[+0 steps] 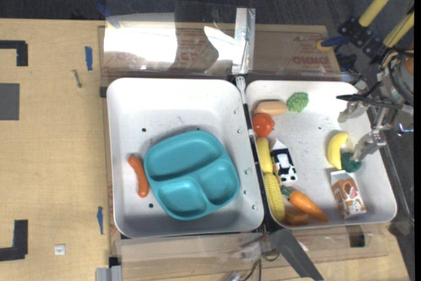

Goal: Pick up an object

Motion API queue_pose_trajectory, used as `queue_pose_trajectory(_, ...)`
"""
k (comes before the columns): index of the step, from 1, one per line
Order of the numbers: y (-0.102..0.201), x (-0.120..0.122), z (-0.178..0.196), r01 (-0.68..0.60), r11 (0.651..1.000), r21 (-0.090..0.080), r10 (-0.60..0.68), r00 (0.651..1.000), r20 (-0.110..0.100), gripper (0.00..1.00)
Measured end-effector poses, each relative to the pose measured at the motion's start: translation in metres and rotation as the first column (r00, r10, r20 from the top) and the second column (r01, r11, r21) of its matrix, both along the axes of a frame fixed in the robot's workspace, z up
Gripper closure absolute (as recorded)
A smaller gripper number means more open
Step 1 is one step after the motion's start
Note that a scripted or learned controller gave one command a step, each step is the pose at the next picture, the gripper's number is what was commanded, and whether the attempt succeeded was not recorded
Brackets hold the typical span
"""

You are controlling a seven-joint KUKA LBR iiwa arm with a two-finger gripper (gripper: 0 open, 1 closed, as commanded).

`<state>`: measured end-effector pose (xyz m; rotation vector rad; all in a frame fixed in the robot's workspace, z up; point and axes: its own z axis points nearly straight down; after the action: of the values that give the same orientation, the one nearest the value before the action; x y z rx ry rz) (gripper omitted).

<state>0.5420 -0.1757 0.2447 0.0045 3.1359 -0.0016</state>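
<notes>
Two shallow white bins sit side by side on the bench, the left bin (125,102) and the right bin (316,99). The gripper (366,145) hangs over the right bin's right side, reaching in from the edge of the view. Its fingers (372,140) point down and left, close to one another, and their tips reach just beside a yellow banana (337,149), with a small teal piece (353,166) right under them. How far the tips stand apart cannot be told at this size, nor whether they touch the banana or the teal piece; nothing shows clearly between them.

Below the banana lies a small carton (347,196) with an orange and white label, flat near the bin's lower right corner. Along the bin's left wall lie a red tomato (263,123), a corn cob (270,181) running lengthwise, a black and white toy (284,165) just beside it, and an orange carrot (306,204) at the bottom. Near the top sit a bread roll (270,107) and a green broccoli (298,101), close together.

The left bin holds a teal divided plate (191,174) and, just left of it, an orange sausage (139,176) lying apart from the plate's rim.
</notes>
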Motion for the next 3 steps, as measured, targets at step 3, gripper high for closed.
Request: queue_pose_trajectory(3,0.021,0.000,-0.155,-0.246,0.969,-0.004,0.246,0.969,0.010,0.00)
